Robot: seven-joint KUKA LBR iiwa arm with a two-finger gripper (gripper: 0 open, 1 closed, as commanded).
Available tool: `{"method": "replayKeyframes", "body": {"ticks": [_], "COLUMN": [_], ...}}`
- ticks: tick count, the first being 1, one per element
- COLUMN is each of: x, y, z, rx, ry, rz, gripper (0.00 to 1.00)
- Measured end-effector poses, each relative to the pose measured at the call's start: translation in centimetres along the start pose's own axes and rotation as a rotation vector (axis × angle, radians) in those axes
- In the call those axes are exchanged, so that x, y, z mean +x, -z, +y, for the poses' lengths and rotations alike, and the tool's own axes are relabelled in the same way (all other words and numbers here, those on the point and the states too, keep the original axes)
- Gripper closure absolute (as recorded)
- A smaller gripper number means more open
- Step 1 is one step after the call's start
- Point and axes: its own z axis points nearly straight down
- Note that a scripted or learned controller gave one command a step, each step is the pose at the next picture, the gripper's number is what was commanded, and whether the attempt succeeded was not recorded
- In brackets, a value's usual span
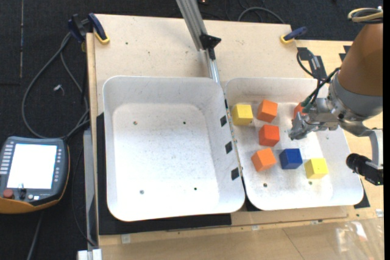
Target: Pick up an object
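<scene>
The right bin (341, 195) holds several blocks. A yellow block (242, 113) and an orange block (267, 110) lie at its back. A second orange block (269, 134) sits in the middle. Along the front lie a third orange block (263, 159), a blue block (291, 158) and a second yellow block (315, 167). My gripper (298, 131) hangs low over the bin, right of the middle orange block and just above the blue one. A small reddish piece (298, 111) peeks out beside the gripper body, mostly hidden.
The left bin (116, 131) lies beside the right one, their rims meeting at a black-marked divider (230, 146). A slanted metal pole (189, 9) runs down to the bins' back edge. A teach pendant (30, 173) rests off the bench at left.
</scene>
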Motion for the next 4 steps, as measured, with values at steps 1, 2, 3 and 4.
{"method": "replayKeyframes", "body": {"ticks": [1, 2, 3, 4], "x": [0.00, -0.02, -0.03, -0.03], "y": [-0.04, 0.96, 0.92, 0.92], "z": [-0.01, 0.06, 0.05, 0.05], "rx": [0.001, -0.001, 0.000, 0.000], "ry": [-0.002, -0.001, -0.002, -0.002], "rz": [0.000, 0.000, 0.000, 0.000], "gripper": [0.00, 1.00, 0.00, 0.00]}}
